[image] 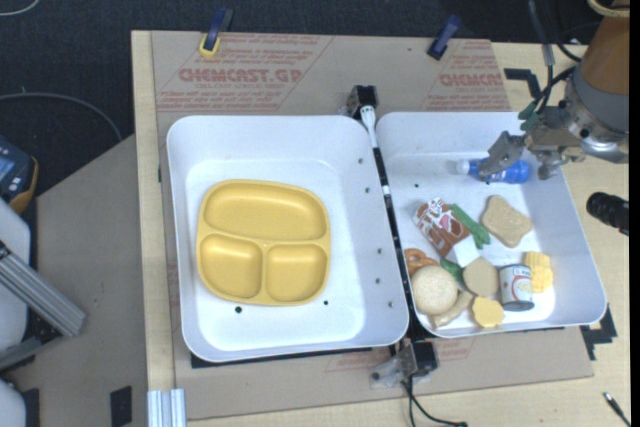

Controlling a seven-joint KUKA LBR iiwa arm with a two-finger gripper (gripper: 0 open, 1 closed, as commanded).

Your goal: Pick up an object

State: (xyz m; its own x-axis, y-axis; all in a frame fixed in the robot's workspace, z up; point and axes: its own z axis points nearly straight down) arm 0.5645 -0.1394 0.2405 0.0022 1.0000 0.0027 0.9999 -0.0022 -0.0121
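Gripper (522, 158) hangs low over the far side of the right white bin (580, 245), and I can't tell its state from here. Just beneath it lies a small blue plastic bottle with a white cap (497, 171), apart from the other toy food (470, 265) heaped nearer me, which I judge makes it the easy target. A yellow compartment tray (264, 240) sits in the left bin (190, 215).

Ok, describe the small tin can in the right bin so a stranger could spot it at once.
Start at the right-hand shallow white bin and go to the cluster of toy food in its near half. At that cluster's right end stands the small red-and-white tin can, beside a yellow corn cob piece. It is the only cylinder with a metal top there.
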